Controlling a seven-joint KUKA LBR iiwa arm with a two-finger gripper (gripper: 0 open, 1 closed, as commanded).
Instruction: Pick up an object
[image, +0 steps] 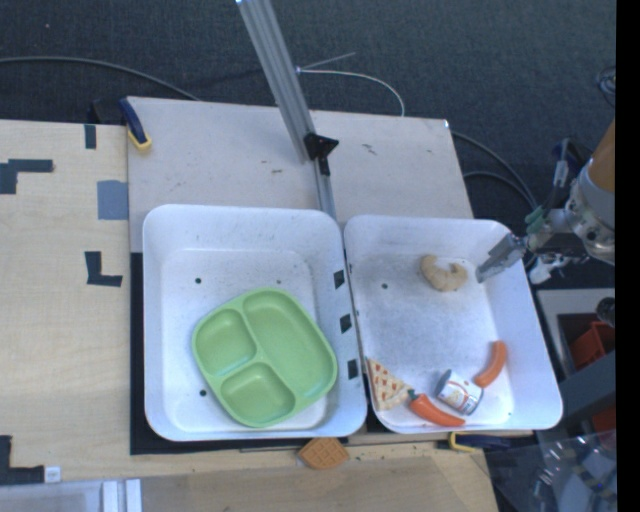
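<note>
Nothing is lifted yet: the gripper (492, 266) hangs over the right white bin (520, 300), beside the beige lumpy object (443, 272); whether its fingers are spread is unclear.

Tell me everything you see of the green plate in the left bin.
The green plate is a light green, plastic-looking tray with rounded corners and three compartments: one large, two smaller. All three look bare. It lies flat and upright, turned at a slant, in the front part of the left bin, resting on the bin floor. Nothing else touches it.

Matt green plastic plate (300, 345), speckled bins (240, 225)
</note>
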